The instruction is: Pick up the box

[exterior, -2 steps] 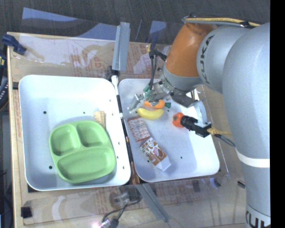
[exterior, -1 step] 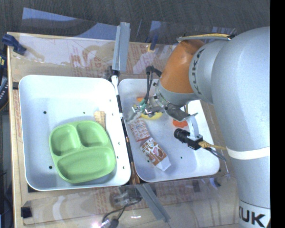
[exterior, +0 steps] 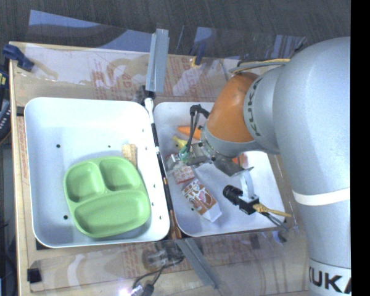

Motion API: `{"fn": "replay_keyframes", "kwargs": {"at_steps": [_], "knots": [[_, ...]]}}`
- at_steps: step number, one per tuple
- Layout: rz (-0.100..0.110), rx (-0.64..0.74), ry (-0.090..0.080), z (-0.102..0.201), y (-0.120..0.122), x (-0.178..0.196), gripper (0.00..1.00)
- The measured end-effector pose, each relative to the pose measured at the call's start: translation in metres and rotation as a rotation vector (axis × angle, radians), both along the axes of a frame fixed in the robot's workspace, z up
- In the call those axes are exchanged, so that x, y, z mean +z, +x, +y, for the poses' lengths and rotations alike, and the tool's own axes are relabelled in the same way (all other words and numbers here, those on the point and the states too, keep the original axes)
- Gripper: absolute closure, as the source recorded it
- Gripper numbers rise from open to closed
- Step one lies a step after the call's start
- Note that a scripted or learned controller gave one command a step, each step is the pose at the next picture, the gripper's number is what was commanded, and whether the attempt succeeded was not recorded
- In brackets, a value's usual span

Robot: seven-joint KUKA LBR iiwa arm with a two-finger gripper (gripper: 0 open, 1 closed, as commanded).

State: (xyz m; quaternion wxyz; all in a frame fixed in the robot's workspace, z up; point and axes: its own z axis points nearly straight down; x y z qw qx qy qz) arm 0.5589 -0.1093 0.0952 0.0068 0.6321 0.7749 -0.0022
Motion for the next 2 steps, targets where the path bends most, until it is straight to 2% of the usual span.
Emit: {"fn": "replay_keyframes", "kwargs": {"at_steps": [1,2], "knots": [[0.005,0.007,0.005,0.003,0.0,0.009,1.0],[0.009,0.011,0.013,0.0,0.018,0.112,1.0]]}}
